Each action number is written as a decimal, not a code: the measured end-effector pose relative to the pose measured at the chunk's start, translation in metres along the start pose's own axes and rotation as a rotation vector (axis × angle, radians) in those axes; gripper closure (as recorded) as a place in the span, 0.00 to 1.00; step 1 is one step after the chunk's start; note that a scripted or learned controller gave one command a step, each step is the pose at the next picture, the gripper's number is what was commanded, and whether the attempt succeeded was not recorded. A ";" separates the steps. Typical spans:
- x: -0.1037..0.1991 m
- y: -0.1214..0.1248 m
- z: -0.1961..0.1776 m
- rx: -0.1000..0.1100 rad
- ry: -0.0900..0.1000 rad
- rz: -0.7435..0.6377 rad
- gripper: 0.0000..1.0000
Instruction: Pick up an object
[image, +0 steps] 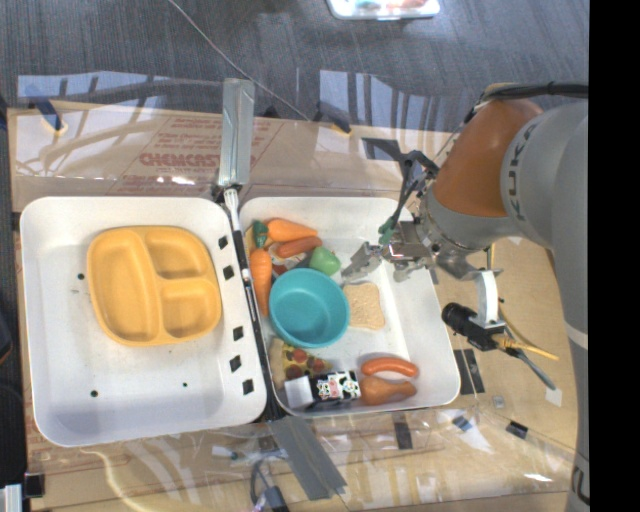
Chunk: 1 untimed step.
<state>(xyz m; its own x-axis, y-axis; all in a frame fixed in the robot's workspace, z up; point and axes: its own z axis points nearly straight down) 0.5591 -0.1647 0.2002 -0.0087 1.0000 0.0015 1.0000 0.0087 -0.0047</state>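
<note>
My gripper (375, 255) hovers over the right bin (432, 345), above the bread (366, 308); whether my fingers are apart, I cannot tell. Below me: two carrots (291, 231), one teal bowl (308, 308), one green fruit (324, 261), one hot dog (388, 380), one cow carton (325, 388). The left bin (50, 320) holds one yellow tray (152, 283).

Tray (150, 282) in left bin (50, 400), bowl (308, 308) in right bin (440, 375), carrot (261, 278) left of bowl
</note>
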 end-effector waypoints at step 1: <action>-0.034 -0.001 0.099 0.005 0.001 0.205 0.00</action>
<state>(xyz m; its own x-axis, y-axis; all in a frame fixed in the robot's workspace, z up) 0.5582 -0.1984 0.1008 0.1951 0.9808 0.0011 0.9807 -0.1951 -0.0099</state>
